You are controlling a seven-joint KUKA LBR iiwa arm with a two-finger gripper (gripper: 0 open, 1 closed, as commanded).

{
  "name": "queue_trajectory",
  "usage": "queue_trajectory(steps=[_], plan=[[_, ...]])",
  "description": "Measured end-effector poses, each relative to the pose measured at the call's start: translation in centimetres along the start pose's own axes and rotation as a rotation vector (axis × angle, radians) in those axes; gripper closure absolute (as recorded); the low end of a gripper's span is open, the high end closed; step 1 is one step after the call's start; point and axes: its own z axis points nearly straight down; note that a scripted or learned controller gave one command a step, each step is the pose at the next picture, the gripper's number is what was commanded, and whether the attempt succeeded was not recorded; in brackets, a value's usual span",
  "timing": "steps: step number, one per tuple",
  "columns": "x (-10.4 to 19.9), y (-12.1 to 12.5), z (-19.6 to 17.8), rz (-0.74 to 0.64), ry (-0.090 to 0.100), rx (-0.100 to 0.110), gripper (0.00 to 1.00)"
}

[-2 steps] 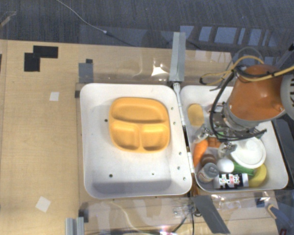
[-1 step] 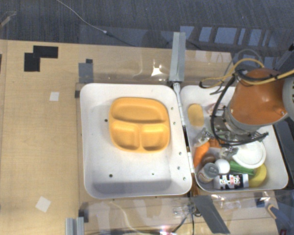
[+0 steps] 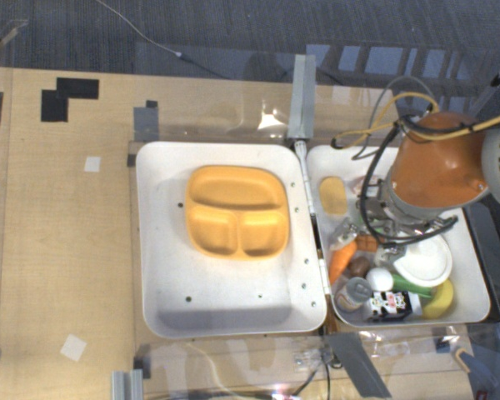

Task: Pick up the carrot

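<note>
The carrot (image 3: pixel 340 262) is a short orange piece lying near the left wall of the right bin (image 3: pixel 475 294), among other items. My arm's orange band (image 3: pixel 437 161) hangs over the middle of that bin, and the gripper (image 3: pixel 382 242) reaches down just right of the carrot's upper end. The wrist hides most of the gripper.
A yellow divided plate (image 3: pixel 237 210) rests in the left bin (image 3: pixel 162 248). Around the carrot lie a tan round piece (image 3: pixel 332 194), a white bowl (image 3: pixel 423 262), a yellow banana (image 3: pixel 438 301), a green item (image 3: pixel 410 284), a grey cup (image 3: pixel 352 291) and a small printed box (image 3: pixel 389 305).
</note>
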Motion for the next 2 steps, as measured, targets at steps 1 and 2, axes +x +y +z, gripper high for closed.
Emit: queue_trajectory(steps=[1, 2], plan=[[-0.5, -0.1, -1.2, 0.001, -0.009, 0.006, 1.00], [-5.3, -1.2, -9.1, -0.172, 0.007, -0.018, 1.00]])
